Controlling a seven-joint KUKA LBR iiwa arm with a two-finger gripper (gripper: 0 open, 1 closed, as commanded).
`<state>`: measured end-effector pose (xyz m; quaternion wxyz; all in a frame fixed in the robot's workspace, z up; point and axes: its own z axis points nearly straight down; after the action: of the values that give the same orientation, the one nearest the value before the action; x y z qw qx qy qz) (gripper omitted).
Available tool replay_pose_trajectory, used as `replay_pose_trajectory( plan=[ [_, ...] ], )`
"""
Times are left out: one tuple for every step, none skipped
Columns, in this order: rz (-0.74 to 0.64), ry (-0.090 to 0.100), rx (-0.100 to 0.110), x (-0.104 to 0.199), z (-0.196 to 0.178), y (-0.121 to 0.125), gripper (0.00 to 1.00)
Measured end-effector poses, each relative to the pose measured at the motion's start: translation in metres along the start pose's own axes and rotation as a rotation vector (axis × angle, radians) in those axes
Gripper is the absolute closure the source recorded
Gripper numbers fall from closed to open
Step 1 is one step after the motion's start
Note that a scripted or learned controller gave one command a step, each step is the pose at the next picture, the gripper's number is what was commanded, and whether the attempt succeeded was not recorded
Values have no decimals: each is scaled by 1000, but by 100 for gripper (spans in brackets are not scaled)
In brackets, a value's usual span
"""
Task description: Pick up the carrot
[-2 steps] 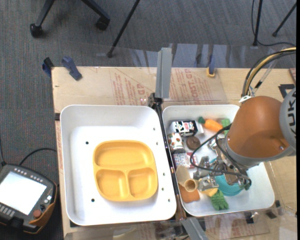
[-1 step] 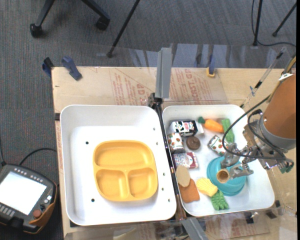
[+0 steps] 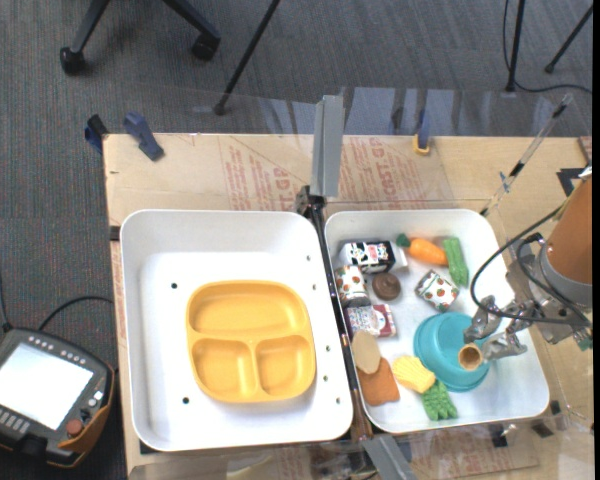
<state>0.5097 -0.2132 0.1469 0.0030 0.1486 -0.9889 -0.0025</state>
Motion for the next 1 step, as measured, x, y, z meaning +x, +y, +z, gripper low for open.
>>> replay_pose_trajectory(
  plan=[
    [15,-10,7,5,-47,5,100]
  ],
)
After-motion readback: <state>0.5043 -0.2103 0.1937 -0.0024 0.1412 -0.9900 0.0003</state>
